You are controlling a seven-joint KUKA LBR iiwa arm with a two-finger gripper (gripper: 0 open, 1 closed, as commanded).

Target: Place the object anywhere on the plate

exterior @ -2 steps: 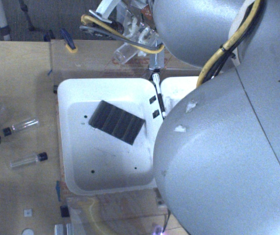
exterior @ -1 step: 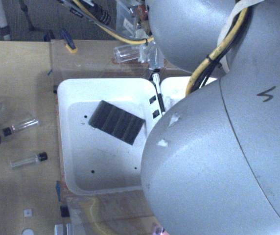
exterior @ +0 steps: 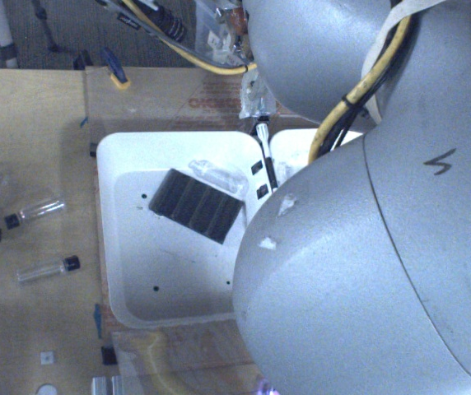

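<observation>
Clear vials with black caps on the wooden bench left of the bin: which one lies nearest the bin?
The lowest clear black-capped vial, cap pointing right toward the white bin. The upper vial lies farther left.

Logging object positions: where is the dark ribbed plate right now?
The dark ribbed plate lies tilted in the left white bin, toward its far side, with a clear plastic piece at its upper edge.

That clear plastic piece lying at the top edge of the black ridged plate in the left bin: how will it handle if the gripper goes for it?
The clear piece looks thin and see-through, so probably light and easily nudged. Its glossy surface may be slippery. It rests partly on the ridged black plate, so a push might skid it along.
</observation>
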